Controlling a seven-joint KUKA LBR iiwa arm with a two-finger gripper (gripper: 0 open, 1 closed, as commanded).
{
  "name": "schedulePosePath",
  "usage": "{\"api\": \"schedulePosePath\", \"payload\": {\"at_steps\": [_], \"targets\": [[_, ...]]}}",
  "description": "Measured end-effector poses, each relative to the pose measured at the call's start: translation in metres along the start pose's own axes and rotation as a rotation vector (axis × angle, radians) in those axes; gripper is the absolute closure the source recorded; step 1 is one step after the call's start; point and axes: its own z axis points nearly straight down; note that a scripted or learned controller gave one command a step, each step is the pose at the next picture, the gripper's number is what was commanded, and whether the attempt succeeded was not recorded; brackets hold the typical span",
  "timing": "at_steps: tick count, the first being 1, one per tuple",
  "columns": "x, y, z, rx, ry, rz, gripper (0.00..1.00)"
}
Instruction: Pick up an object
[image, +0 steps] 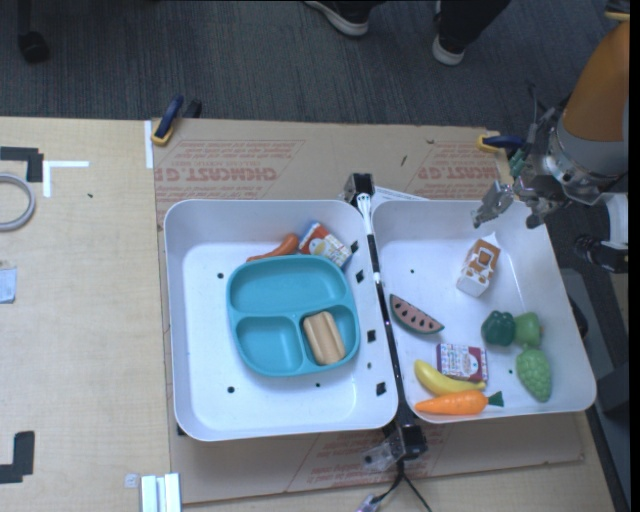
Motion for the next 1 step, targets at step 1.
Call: {"api": "schedulePosePath", "payload": {"at_steps": [1], "targets": [[-0.0086,-0.0115,0.1177,0.0,0.0,0.003,0.0]]}}
